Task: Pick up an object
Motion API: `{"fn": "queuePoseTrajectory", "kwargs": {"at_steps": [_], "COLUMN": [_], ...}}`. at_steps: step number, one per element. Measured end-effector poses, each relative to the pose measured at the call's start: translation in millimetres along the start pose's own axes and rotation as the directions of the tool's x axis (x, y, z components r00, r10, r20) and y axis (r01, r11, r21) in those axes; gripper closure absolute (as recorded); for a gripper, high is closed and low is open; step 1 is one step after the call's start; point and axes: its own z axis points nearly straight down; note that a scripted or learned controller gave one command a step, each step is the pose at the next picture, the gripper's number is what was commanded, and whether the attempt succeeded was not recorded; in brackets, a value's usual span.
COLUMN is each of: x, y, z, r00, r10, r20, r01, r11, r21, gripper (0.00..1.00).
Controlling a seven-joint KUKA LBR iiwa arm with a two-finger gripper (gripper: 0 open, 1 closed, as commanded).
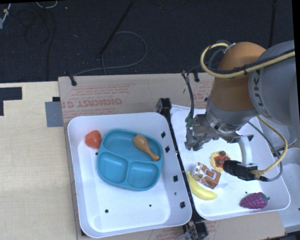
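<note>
- Looking down at the tabletop [27, 192], we've got two white bins: the left bin [95, 218] and the right bin [278, 197].
- The claw [194, 142] sits low over the right bin's upper left part, near the divider. We can't tell how wide it stands, and we see nothing in it.
- Right bin stuff: a banana [201, 189] touching a small patterned block [208, 174], a red-orange toy [219, 159] and purple grapes [254, 201] at the near right.
- Left bin: a blue divided plate [123, 165] with a drumstick [146, 146] on it, and a tomato [93, 139] just beside.
</note>
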Motion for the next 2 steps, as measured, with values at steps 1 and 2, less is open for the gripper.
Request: {"fn": "queuePoseTrajectory", "kwargs": {"at_steps": [1, 2], "x": [45.0, 94.3], "y": [18.5, 17.5], "z": [-1.0, -7.3], "r00": [1.0, 1.0], "r10": [0.001, -0.001], "r20": [0.002, 0.001], "r01": [-0.001, 0.001], "r11": [1.0, 1.0], "r21": [-0.003, -0.002], "gripper": [1.0, 1.0]}}
